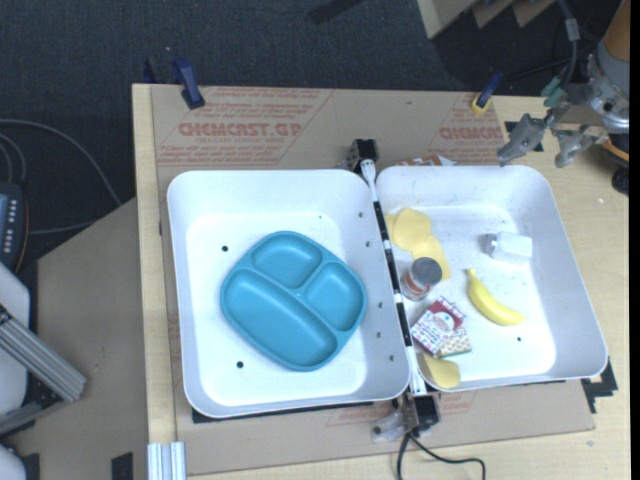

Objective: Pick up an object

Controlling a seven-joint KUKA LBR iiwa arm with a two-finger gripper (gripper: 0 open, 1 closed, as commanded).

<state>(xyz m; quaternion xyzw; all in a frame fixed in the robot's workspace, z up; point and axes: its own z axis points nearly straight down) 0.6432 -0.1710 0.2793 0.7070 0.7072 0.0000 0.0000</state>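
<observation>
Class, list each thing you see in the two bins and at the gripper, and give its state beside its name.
Blue divided plate: flat, upright, left bin.
Banana: lying flat, right bin.
Small can: standing by the divider.
Snack packet: lying flat.
Gripper: open, above the right bin's far rim, holding nothing.

The bench (290, 128) is a pale wooden board, its top covered by a brown sheet printed with red lettering. Two blue clamps (186, 81) grip its far edge, one near the left corner and another toward the right. Directly on it rest two shallow white bins, side by side and touching along the middle: the left bin (190, 268) and the right bin (560, 268). A black cable (440, 458) trails off the near edge below the seam.
</observation>
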